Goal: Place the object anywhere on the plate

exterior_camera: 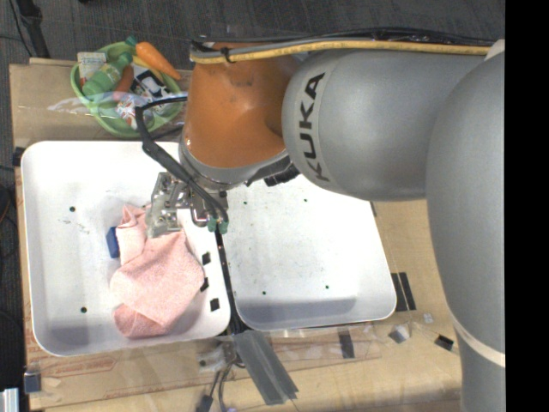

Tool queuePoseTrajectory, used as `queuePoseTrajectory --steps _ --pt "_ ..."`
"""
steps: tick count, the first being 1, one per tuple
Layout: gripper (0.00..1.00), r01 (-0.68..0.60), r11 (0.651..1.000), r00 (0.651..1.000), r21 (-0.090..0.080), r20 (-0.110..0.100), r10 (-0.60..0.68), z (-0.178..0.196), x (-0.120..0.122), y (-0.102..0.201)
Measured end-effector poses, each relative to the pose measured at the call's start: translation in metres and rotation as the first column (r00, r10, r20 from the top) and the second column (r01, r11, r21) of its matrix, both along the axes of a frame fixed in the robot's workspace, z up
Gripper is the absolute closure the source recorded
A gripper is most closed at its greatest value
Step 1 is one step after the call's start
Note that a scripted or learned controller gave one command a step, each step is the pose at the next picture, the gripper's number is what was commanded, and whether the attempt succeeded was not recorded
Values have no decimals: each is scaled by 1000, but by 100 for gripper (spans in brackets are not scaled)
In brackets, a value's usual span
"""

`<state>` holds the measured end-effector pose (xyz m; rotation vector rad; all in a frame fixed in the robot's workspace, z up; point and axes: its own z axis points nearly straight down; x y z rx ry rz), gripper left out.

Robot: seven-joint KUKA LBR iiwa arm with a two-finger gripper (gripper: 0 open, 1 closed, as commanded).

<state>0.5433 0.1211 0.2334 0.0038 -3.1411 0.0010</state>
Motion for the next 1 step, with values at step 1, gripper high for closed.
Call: queuePoseTrajectory --steps 1 --pt "0 1 1000 1000 0 0 -1 0 0 0"
